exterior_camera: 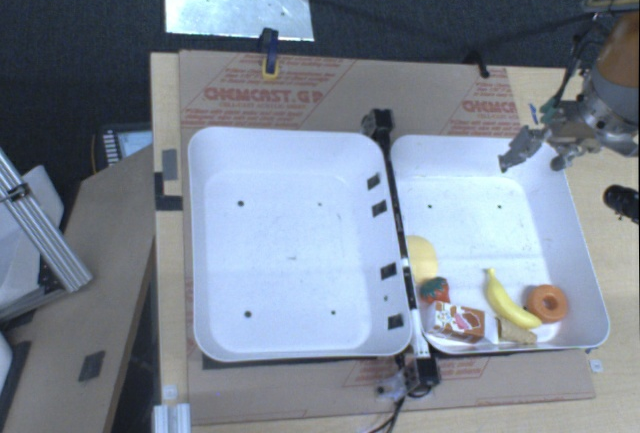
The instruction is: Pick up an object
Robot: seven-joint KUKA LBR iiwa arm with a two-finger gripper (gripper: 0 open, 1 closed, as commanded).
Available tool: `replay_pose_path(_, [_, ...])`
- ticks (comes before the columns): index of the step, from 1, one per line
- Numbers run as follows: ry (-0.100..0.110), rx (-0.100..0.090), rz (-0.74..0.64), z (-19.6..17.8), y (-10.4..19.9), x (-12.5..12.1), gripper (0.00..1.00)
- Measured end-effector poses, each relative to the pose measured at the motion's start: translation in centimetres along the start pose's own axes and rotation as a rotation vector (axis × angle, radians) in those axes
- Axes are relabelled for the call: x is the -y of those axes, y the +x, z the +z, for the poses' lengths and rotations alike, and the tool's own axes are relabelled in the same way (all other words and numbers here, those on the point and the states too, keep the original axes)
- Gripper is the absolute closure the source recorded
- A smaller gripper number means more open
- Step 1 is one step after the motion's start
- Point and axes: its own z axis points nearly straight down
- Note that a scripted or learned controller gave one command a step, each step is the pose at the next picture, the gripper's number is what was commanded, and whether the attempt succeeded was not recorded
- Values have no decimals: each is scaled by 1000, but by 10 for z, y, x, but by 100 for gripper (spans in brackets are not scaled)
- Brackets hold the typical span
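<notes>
Up near the far right corner of the right bin [560, 221], my gripper [540, 153] hangs with fingers spread and nothing between them. Well apart, along the near edge, lie the banana [505, 299], orange ring [547, 302], and small carton [458, 321].

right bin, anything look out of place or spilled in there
Nothing looks spilled or damaged. The right bin has its things crowded along the near edge: a banana, an orange ring, a yellow round piece and a small red carton. The hand is over the bin's far right corner, away from them.
</notes>
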Motion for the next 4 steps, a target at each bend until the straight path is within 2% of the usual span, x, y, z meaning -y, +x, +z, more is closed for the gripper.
replay_pose_path(1, [5,-4,-7,112,76,-13,0])
replay_pose_path(2, [-10,-1,-7,23,131,-62,0])
replay_pose_path(3, [1,-4,-5,-35,173,79,0])
replay_pose_path(4, [-2,-1,-6,-13,212,20,0])
